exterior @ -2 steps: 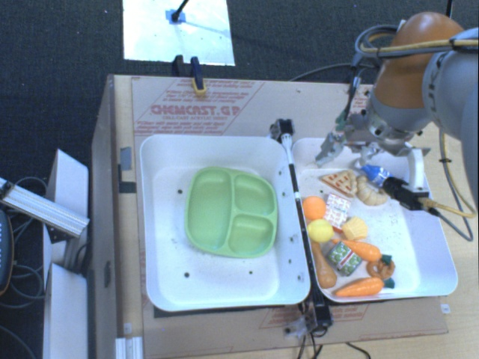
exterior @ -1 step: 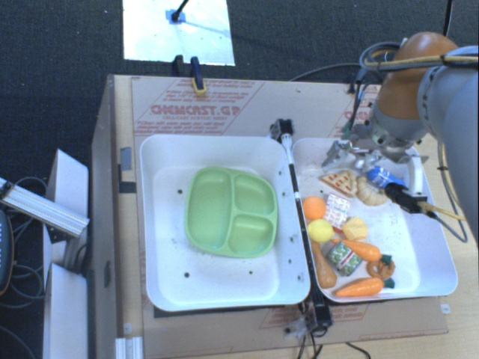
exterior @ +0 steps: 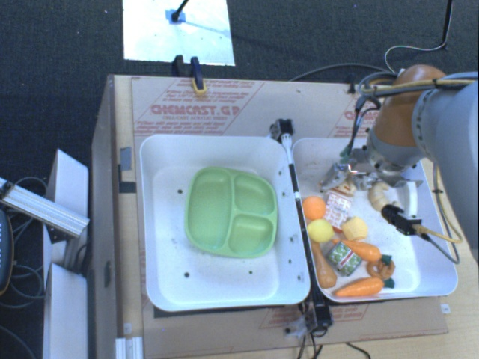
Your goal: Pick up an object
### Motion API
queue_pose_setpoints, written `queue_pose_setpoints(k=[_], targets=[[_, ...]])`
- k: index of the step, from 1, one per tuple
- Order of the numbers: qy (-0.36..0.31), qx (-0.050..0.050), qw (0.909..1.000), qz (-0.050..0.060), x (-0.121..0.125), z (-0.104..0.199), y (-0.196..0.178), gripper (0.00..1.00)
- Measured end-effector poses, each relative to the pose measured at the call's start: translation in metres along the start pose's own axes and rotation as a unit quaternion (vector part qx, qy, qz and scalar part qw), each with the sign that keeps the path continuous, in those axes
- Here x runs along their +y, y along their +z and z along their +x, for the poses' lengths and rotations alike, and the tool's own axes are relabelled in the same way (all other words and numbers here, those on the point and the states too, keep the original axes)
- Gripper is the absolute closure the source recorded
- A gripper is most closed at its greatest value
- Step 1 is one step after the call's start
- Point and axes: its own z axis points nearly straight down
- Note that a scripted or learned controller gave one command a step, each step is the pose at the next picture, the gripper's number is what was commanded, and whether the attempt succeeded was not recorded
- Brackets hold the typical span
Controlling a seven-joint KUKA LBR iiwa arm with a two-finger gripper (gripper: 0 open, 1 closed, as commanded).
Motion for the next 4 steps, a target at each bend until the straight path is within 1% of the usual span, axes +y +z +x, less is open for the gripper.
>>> queue_pose_setpoints(k=[1, 2, 3, 4], targets=[[-0.001, 0.003, 1.0, 0.006, 0.025, -0.004, -0.001, 0.0], [-0.001, -0.001, 1.0, -0.003, 0.034, -0.041, -0.108, 0.0], [0.0, 0.0, 1.0, -0.001, 0.038, -0.06, -0.065, 0.0], [-0.002, -0.004, 1.0, -0.009, 0.025, -0.059, -0.026, 0.0]])
